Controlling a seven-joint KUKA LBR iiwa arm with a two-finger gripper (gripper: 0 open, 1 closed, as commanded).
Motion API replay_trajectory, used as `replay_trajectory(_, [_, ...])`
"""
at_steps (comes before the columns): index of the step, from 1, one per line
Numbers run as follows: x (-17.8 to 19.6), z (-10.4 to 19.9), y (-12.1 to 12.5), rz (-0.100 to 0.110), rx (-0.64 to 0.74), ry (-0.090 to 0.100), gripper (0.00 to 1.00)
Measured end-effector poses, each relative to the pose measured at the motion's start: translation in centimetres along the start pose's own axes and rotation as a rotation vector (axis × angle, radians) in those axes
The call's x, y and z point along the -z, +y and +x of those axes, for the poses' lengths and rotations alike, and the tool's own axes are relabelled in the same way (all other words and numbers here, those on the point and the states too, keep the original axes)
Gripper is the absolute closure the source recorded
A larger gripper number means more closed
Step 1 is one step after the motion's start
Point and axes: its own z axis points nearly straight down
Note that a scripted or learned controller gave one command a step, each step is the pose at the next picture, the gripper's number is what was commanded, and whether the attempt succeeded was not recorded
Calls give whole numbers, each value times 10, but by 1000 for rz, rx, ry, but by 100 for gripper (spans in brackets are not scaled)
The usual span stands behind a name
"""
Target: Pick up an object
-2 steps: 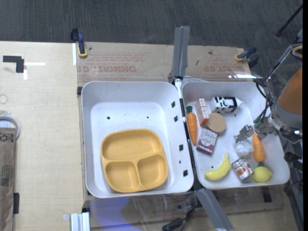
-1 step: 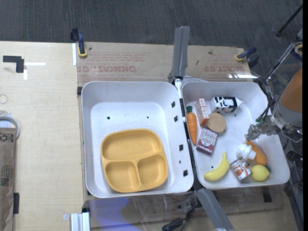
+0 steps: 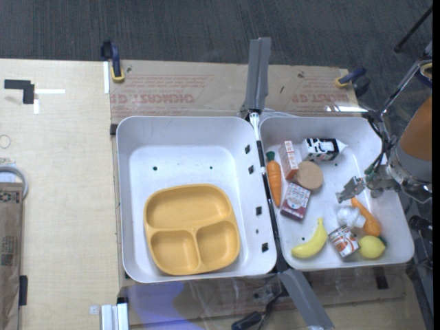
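The right bin [image 3: 364,137] holds several small items. A long carrot [image 3: 274,178] lies at its left wall, with a small red-and-white carton [image 3: 291,155] and a brown round piece [image 3: 310,176] beside it. A black-and-white carton [image 3: 322,148] lies at the back and a dark red carton [image 3: 295,201] in the middle. Along the front are a banana [image 3: 310,242], a small can [image 3: 343,242] and a lemon [image 3: 372,247]. My gripper [image 3: 350,188] hangs over the bin's right part, just above a small orange carrot [image 3: 366,216] and a white object [image 3: 348,216].
A yellow divided plate [image 3: 192,228] lies in the left bin [image 3: 137,143]. The grey arm [image 3: 412,153] comes in over the right bin's right rim. A grey post [image 3: 258,74] stands behind the wall between the bins. Clamps sit on the cardboard at the back.
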Motion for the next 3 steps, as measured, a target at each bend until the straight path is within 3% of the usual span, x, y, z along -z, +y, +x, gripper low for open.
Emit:
replay_trajectory(1, [-13, 0, -9, 0, 94, 1, 0])
replay_trajectory(2, [-14, 6, -31, 0, -183, 8, 0])
replay_trajectory(3, [-5, 1, -33, 1, -187, -2, 100])
